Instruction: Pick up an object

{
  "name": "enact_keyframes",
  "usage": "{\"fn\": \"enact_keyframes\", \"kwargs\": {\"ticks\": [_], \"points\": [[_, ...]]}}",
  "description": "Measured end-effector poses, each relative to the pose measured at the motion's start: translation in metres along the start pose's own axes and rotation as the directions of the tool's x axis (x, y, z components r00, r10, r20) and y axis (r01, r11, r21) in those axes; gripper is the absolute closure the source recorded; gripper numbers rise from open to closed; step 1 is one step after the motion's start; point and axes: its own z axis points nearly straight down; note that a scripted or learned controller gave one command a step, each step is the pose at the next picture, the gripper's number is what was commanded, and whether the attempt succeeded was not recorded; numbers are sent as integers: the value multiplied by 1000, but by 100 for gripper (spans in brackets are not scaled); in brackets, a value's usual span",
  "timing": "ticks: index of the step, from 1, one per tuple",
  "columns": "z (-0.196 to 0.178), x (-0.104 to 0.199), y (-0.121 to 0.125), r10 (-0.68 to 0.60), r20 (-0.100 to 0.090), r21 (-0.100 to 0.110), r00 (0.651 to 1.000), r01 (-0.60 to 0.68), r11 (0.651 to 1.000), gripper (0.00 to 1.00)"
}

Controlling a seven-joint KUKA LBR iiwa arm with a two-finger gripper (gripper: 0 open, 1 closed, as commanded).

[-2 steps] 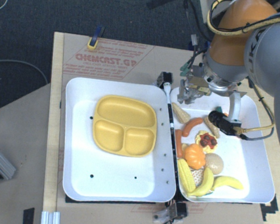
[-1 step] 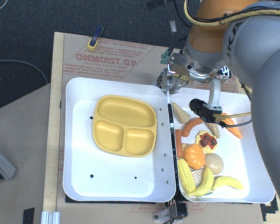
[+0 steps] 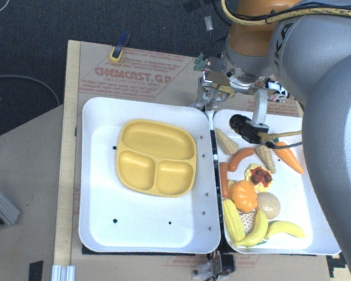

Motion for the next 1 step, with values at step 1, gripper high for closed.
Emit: {"fn": "enact_keyframes", "kwargs": {"ticks": [1], "points": [[17, 9, -3, 1, 1, 8, 1000, -1, 1000, 100]]}}
